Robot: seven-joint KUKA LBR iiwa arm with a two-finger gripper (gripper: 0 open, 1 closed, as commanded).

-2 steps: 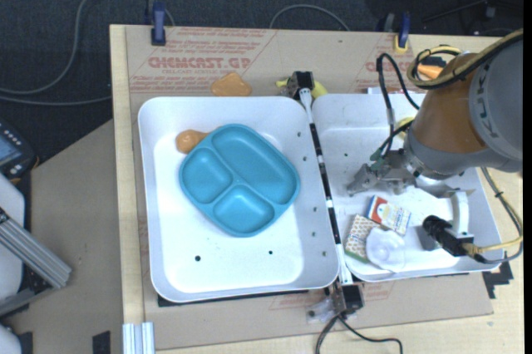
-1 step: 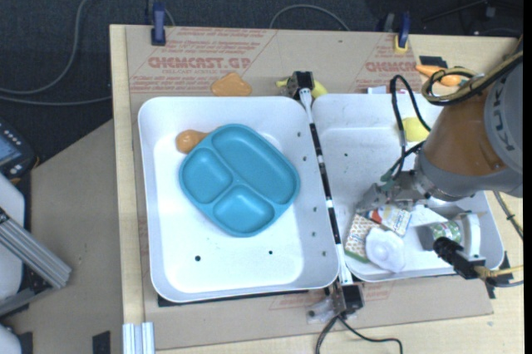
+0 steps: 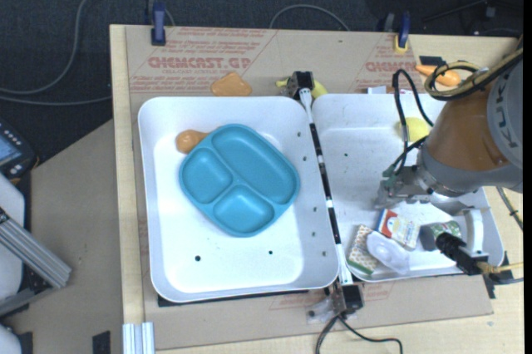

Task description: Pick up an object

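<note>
Glossy crinkled packets (image 3: 397, 229), right bin (image 3: 357, 145), smooth blue divided tray (image 3: 239, 178)

In the left shallow white bin (image 3: 166, 261) you have open floor along the front and the left wall, while the blue three-compartment plastic tray (image 3: 238, 177) fills its middle and a small orange lump (image 3: 189, 140) sits at the tray's back-left edge. In the right white bin (image 3: 349, 115) the back-left floor is open to you. Its front is crowded by a red-and-white packet (image 3: 397, 228), a clear plastic piece (image 3: 388, 252) and a speckled flat pad (image 3: 360, 248), with the grey arm (image 3: 465, 140) over the right side.
</note>
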